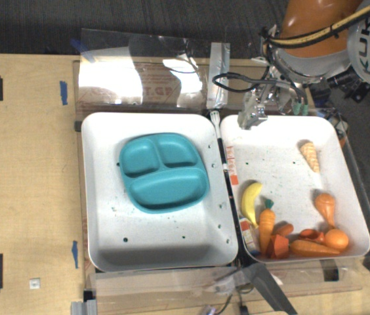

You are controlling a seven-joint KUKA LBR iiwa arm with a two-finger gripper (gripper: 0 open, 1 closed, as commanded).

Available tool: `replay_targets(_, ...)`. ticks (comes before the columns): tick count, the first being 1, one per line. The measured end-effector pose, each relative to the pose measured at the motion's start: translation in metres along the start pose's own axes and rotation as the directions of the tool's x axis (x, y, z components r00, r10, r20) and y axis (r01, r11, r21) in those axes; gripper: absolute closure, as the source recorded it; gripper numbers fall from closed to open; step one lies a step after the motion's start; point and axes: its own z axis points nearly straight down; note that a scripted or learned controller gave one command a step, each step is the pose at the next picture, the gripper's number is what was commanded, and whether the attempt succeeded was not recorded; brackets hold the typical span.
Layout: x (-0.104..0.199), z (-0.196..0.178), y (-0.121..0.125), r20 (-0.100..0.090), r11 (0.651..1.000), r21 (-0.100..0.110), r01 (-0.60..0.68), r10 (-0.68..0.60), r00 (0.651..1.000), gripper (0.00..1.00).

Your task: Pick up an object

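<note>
Two shallow white bins sit side by side on the bench. Left bin [100, 241] holds a teal divided plate [164, 171], lying flat, roughly centred, w/ two small compartments on its far side and one big one on the near side.

Right bin [283, 149] holds the toy food. Yellow banana [251, 202] lies near the bin's left wall, about mid-depth. Just near of it, touching or almost, an orange carrot [266, 223] stands on end-ish, pointing near. Pale corn cob [310, 155] lies far-right in the bin, well apart from the rest. An orange pear-shaped piece [325, 207] sits by the right wall. Near-right corner has a cluster: round orange [336, 240], a long carrot [313, 247] lying across just beside it, plus a few small red/orange bits [283, 230] btwn that and the upright carrot; can't separate those pieces clearly.

Arm comes in from far right; orange band [316, 8] at top, grey wrist below. Gripper [256, 115] hangs over the far-left corner of the right bin, at the rim, well apart from all the food. Nothing btwn its fingers. Metal tips are small and blurred, so can't tell if they're apart or together.

Clear plastic sheet [142, 71] lies beyond the left bin, w/ glare on it.
</note>
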Motion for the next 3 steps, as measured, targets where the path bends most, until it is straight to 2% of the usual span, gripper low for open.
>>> replay_targets(1, -0.008, 0.036, 0.05, -0.013, 0.999, -0.002, -0.044, 0.044, 0.999, 1.0)
replay_targets(2, -0.01, -0.027, 0.036, 0.0, 0.997, -0.002, 0.079, -0.079, 0.997, 1.0)
replay_targets(3, 0.014, 0.042, 0.028, -0.014, 0.994, -0.002, 0.107, -0.107, 0.994, 1.0)
